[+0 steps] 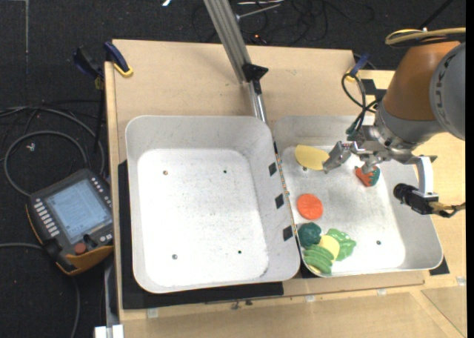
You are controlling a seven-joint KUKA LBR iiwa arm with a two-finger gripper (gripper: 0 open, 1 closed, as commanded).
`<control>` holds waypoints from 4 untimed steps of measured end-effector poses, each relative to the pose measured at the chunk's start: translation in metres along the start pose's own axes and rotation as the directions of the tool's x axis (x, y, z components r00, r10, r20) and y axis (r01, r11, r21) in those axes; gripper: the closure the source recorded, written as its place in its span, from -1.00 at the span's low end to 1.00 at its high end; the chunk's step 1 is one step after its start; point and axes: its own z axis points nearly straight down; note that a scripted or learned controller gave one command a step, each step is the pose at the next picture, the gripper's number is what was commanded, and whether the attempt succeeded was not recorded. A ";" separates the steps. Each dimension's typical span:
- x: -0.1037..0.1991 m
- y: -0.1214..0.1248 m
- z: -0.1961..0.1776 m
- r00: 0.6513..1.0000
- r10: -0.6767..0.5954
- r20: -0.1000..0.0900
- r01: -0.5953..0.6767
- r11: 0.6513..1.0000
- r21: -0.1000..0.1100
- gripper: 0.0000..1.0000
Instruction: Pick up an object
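Note:
My gripper (351, 163) hangs over the back of the right bin (415, 251), and its fingers look spread open. A small red and green object (366, 176) lies just under its right side; nothing shows between the fingers. A yellow object (311, 157) rests right beside the left fingertip (335, 158). Nearer the front lie an orange disc (309, 205), a dark green object (309, 234), a yellow-green object (338, 243) and a green ridged object (318, 259), bunched in the bin's front left corner.
The left bin (141, 181) adjoins the right one along a raised divider (281, 196). A metal pole (229, 25) slants in from the back. The arm's grey and orange wrist (418, 95) overhangs the right bin's back right corner.

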 end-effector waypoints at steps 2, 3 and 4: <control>0.000 0.001 0.040 1.000 0.000 0.001 0.000 1.000 -0.007 1.00; -0.001 0.002 -0.002 1.000 -0.002 0.002 0.002 1.000 -0.010 1.00; -0.006 0.011 -0.062 1.000 -0.003 0.003 0.003 1.000 -0.013 1.00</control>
